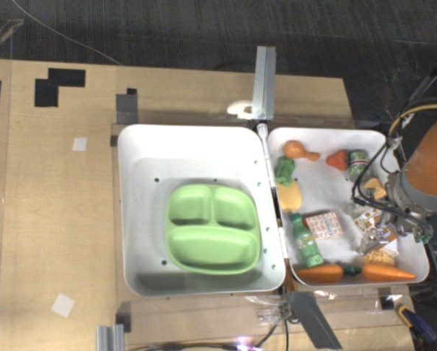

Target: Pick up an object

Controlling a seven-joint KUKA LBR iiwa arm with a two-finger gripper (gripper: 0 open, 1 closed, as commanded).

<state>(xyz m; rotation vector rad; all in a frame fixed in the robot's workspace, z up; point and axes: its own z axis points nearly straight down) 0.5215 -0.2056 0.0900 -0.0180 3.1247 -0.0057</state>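
Arm [423, 170] is hanging over the right bin [328, 134]; jaws' state I cannot tell. Carrot [386, 273] is looking stiff, light, slippery; grip mid-body

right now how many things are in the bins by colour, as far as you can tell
green: 4 (tray, can, two pieces at and)
orange: 3 (two carrots, drumstick)
red: 1
yellow: 1
patterned box: 1
total: 10, with more clutter under the arm that I cannot sort

Bright even overhead light, soft shadows, slightly soft focus
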